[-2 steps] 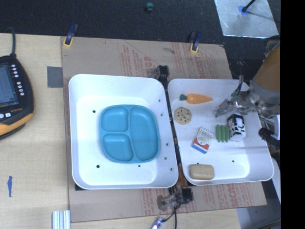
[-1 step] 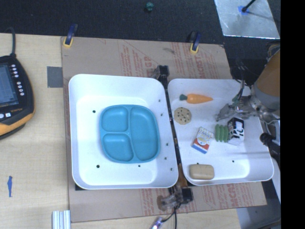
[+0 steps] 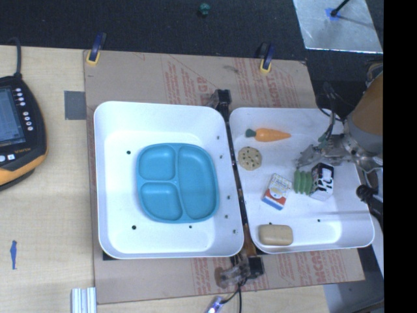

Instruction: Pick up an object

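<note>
Gripper (image 3: 317, 156) over right white bin (image 3: 339, 230)

Grey arm (image 3: 365, 119) with orange band; metal gripper (image 3: 319, 154), seemingly cabled.

1. A sheet of brown cardboard (image 3: 195, 77) covered the middle of a pale wooden bench (image 3: 45, 240).
2. Two blue-and-yellow clamps (image 3: 96, 48) pinned the cardboard's far edge.
3. Beyond the cardboard lay a dark floor (image 3: 150, 12), with a small green speck (image 3: 204, 8) on it.
4. Right of the speck, a pale grey sheet (image 3: 332, 15) lay on the floor.
5. Left of the cardboard rested a black-and-orange control pendant (image 3: 18, 132).
</note>
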{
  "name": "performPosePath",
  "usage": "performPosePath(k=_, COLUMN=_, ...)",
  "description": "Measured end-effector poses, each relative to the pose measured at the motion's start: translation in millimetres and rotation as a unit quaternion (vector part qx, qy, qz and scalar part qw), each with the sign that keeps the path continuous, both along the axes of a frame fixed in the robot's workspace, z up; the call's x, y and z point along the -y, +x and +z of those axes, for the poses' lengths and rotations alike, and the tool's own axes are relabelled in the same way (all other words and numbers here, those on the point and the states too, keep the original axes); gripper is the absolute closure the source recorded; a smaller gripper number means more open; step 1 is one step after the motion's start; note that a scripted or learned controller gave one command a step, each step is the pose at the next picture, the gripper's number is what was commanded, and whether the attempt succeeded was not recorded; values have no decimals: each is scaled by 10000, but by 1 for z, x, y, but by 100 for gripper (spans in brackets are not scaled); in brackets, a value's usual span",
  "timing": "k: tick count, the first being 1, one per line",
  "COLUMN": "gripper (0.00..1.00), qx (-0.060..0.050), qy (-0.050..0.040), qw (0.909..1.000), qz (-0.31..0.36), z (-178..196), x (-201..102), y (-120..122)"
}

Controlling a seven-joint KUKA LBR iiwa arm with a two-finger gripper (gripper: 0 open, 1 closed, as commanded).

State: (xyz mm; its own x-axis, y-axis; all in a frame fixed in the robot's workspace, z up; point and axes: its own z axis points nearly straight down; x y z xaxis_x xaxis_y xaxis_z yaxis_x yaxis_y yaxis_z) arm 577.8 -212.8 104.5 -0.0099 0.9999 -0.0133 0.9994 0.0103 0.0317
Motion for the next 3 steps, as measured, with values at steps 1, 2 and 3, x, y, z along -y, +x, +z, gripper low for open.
performPosePath(k=1, gripper=100, qx=22, qy=-40, qw=10000, qz=-12, z=14, x=5, y=1)
performPosePath(k=2, gripper=0, qx=-3, qy=-35, qw=10000, qz=-13, z=12, x=4, y=0)
performPosePath(k=3, gripper=0, qx=-171, qy=69, qw=9998, qz=-34, z=-13, x=-1, y=61)
